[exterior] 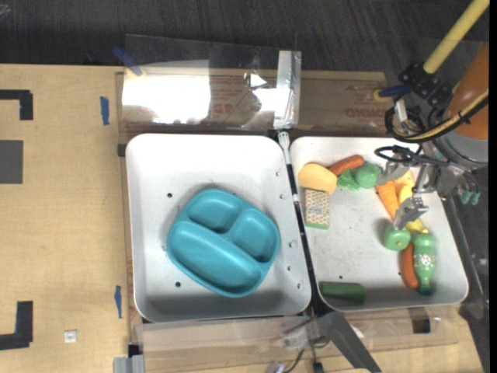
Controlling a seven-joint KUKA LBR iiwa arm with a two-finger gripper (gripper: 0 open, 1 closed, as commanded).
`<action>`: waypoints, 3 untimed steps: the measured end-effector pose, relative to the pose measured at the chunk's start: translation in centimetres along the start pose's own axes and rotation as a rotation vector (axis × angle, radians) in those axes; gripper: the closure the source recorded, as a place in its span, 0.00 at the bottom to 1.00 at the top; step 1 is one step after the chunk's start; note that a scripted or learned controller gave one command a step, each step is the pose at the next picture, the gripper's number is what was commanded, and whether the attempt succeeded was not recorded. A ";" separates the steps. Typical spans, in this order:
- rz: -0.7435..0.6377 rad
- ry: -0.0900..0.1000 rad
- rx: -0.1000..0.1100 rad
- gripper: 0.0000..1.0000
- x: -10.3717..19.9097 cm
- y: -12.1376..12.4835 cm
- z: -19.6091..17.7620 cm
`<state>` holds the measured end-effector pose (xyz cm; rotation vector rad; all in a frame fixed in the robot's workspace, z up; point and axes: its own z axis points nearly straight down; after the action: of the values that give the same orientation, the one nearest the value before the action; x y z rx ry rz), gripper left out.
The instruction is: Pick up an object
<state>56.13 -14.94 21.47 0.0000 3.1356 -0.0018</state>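
hand sits low in the right bin, just above the green ball; can't tell its opening. centre over one toy, clear of the orange carrot and green bottle, then close and lift straight.

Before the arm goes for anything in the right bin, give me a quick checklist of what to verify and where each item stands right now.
1. Gripper is over the right bin: ok.
2. Finger state readable: cannot tell.
3. Anything already held: cannot tell; clutter hides the tips.
4. Nearest target, the green round toy, stands apart from its neighbours: not ok; it sits against the green bottle and the yellow piece.
5. An easier, isolated pick exists: ok, the dark green piece lies alone near the front wall.
6. Teal divided plate is in the left bin, out of the way: ok.
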 end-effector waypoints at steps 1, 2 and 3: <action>0.018 -0.009 0.003 0.00 -1.5 -4.5 12.5; 0.015 -0.021 0.006 1.00 -1.9 -4.3 11.2; 0.012 -0.017 0.001 1.00 -3.8 0.8 -2.8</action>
<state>59.87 -14.10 24.30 0.0190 3.1184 -0.0040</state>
